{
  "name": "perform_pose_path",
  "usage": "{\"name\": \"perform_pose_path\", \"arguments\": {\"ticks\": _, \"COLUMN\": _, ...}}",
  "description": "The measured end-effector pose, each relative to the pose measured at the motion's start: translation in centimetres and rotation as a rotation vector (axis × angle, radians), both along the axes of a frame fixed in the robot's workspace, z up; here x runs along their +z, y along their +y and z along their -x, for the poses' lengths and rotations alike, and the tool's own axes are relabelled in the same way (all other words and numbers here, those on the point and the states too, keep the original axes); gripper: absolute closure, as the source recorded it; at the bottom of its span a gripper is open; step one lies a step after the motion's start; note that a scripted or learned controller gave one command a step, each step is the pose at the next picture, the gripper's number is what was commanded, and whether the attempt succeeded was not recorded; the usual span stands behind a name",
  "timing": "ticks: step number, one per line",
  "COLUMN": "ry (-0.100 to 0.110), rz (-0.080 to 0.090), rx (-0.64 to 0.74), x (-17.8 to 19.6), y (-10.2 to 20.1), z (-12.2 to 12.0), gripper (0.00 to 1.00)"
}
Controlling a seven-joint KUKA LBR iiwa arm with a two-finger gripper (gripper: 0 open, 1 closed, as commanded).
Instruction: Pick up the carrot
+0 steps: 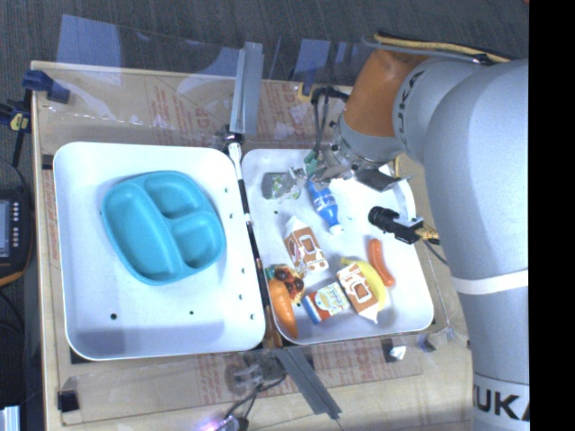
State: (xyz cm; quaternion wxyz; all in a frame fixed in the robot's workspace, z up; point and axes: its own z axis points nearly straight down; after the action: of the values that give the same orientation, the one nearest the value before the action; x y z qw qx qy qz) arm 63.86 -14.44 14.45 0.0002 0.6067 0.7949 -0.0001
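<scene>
Jaws: spread cannot be told at this slant. Carrot (281, 308) is being kept in the near left corner of the right bin (415, 317), touching a small carton (328, 302), well apart from the gripper (316, 164). The gripper is being held low over the bin's far side, just above a blue bottle (325, 205), with the grey arm (467, 151) being bent in from the right.

Wooden bench (135, 106) on dark floor (180, 7)
</scene>
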Motion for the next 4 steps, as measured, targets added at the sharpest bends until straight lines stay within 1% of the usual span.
{"name": "perform_pose_path", "arguments": {"ticks": 1, "ry": 0.000, "rz": 0.000, "rx": -0.041, "x": 7.5, "y": -6.0, "z": -0.9, "gripper": 0.00}}
{"name": "perform_pose_path", "arguments": {"ticks": 2, "ry": 0.006, "rz": -0.001, "rx": 0.037, "x": -0.6, "y": -2.4, "z": 6.0, "gripper": 0.00}}
{"name": "perform_pose_path", "arguments": {"ticks": 3, "ry": -0.002, "rz": 0.001, "rx": 0.219, "x": 12.7, "y": -6.5, "z": 0.3, "gripper": 0.00}}
{"name": "perform_pose_path", "arguments": {"ticks": 4, "ry": 0.003, "rz": -0.001, "rx": 0.293, "x": -0.8, "y": 0.3, "z": -1.8, "gripper": 0.00}}
